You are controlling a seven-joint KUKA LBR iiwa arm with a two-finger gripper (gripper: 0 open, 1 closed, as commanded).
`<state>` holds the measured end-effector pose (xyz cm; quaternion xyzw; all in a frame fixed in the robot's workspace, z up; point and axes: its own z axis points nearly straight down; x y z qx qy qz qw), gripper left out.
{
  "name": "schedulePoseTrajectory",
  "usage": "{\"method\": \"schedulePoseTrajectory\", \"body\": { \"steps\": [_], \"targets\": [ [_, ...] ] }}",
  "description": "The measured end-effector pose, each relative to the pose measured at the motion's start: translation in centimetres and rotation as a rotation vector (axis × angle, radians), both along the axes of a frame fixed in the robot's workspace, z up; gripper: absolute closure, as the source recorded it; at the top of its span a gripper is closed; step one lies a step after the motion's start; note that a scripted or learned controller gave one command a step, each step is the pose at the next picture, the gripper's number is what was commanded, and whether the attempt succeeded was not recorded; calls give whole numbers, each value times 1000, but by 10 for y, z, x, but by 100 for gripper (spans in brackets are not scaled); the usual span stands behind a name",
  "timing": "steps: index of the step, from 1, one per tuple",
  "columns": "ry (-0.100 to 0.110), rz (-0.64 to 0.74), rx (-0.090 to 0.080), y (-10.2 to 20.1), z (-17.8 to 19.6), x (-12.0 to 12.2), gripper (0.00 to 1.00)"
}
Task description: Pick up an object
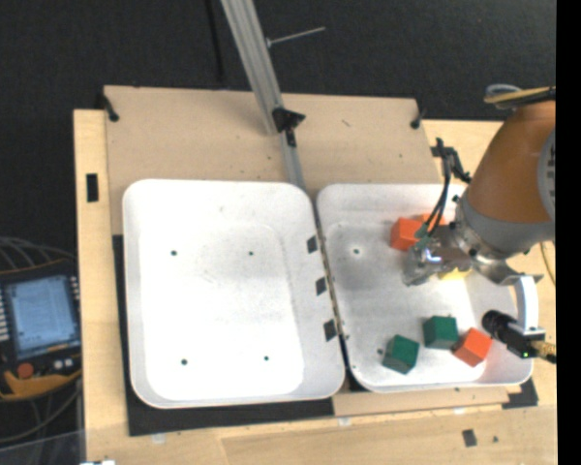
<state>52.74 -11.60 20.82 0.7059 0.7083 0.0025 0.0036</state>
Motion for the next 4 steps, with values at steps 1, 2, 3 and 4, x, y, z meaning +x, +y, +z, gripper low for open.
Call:
{"method": "schedulePoseTrajectory", "body": {
  "steps": [1,2,3,4],
  "targets": [
    [-1,1,0,7,61,2,100],
    [6,3,2,7,73,3,100],
    [10,1,1,54,55,10,100],
    [11,2,2,110,40,18,100]
  ]
}}
